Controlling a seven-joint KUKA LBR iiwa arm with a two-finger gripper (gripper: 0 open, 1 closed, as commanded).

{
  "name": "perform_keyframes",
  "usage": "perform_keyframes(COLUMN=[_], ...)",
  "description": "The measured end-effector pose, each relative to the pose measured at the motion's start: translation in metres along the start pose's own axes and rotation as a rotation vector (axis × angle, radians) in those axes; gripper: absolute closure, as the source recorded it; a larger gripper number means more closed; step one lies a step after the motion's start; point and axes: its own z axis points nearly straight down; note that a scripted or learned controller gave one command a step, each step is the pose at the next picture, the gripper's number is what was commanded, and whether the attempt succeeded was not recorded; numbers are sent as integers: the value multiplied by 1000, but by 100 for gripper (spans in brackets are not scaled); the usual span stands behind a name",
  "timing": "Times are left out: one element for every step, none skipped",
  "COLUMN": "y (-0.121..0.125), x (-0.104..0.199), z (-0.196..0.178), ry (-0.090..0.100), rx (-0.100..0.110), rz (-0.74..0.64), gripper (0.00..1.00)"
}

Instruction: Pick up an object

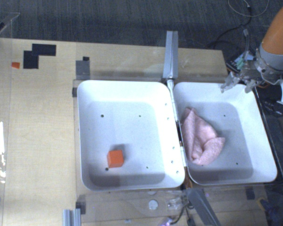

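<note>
Left bin (87, 126): a shallow white tray on the left half of the bench; it carries one small orange block (115, 158) near its front edge, toward the front-left corner, clear of the walls.

Right bin (259, 131): the twin tray, touching the left one along the centre divider; a crumpled pink cloth (201, 138) lies in its left half, close to the divider wall.

Risk, block: it is small and hard-edged, so a slightly off-centre closing would likely flick it aside or pinch only a corner. It also sits in the far bin from the arm, so the reach is long.

Risk, cloth: it is the nearer target, but soft and heaped. The fingers could catch a single fold that slips free on the lift, and its nearness to the divider wall leaves little room for a finger on that side.

Gripper (237, 82): it hangs above the back-right corner of the right bin, over the rim, well apart from both objects. The two fingers are spread apart and nothing sits between them.

Arm (278, 36): it enters from the right, the orange band above the grey wrist, wrist tilted so the fingers point down and leftward toward the bin.
</note>
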Motion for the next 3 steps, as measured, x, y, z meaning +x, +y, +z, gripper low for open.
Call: perform_keyframes(y=[-15,-79,-179], x=[55,65,36], z=[100,99,97], ry=[-1,-1,-6], rx=[-4,-6,-8], rz=[-48,-183,-246], gripper=[0,0,0])
